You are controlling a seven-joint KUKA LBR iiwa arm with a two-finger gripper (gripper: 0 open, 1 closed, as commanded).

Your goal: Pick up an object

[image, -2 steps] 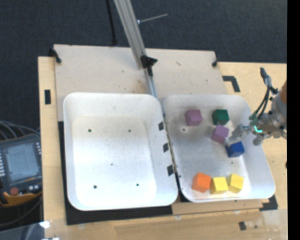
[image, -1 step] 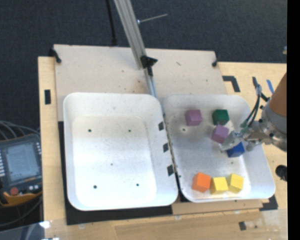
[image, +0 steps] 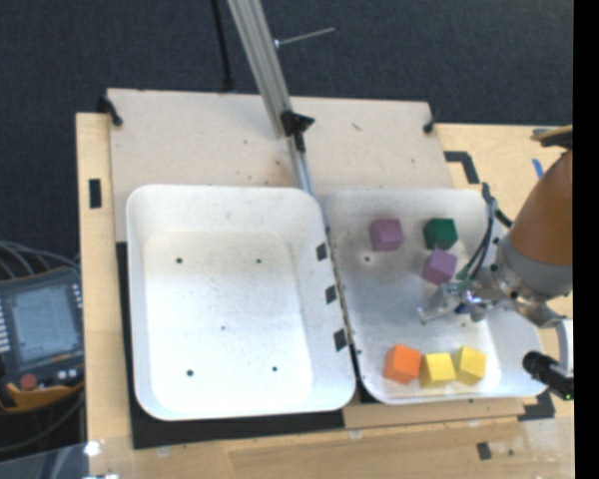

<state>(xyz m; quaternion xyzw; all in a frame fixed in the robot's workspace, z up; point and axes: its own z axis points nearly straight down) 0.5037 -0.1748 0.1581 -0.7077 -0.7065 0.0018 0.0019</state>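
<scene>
The right bin (image: pixel 379 387) holds several small cubes. Two purple cubes (image: pixel 385 234) (image: pixel 439 265) and a green cube (image: pixel 440 233) lie toward its far side. An orange cube (image: pixel 402 363) and two yellow cubes (image: pixel 438 368) (image: pixel 471 364) line up along its near wall. My gripper (image: pixel 447 303) hangs over the bin's middle right, just below the nearer purple cube and above the yellow ones. Nothing shows between its fingers.
The left bin (image: pixel 140 267) stands beside the right one. A metal pole (image: pixel 265 58) slants across the back board. A handheld pendant (image: pixel 35 327) lies off the bench at the left. The arm's orange band (image: pixel 549 213) fills the right edge.
</scene>
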